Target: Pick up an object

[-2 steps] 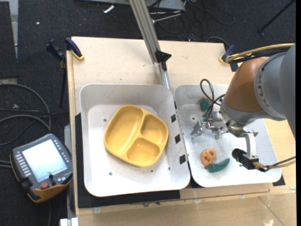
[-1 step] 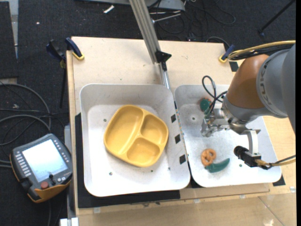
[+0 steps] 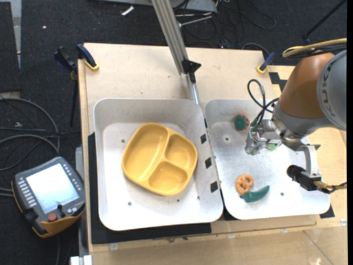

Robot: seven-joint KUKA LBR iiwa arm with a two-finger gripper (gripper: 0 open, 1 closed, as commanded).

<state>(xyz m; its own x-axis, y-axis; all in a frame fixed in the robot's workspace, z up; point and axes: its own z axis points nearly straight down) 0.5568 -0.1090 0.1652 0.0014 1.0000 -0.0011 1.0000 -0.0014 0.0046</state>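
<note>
In the right bin [image 3: 287, 203] lie three small objects: an orange pretzel-shaped piece [image 3: 244, 183] near the front, a dark green curved piece [image 3: 256, 194] touching it on its right, and a teal-and-orange lump [image 3: 241, 122] near the back left. My gripper [image 3: 253, 147] hangs low over the middle of that bin, between the lump and the pretzel piece, pointing down. I see nothing between its fingers. The grey arm with its orange band [image 3: 306, 87] comes in from the right and hides part of the bin's back right.
The left bin [image 3: 110, 203] holds a yellow divided plate [image 3: 160, 158] with three compartments. A slanted metal pole [image 3: 174, 32] rises behind the bins. A teach pendant [image 3: 48, 195] lies off the bench at the left. Black cables loop near the wrist [image 3: 255, 90].
</note>
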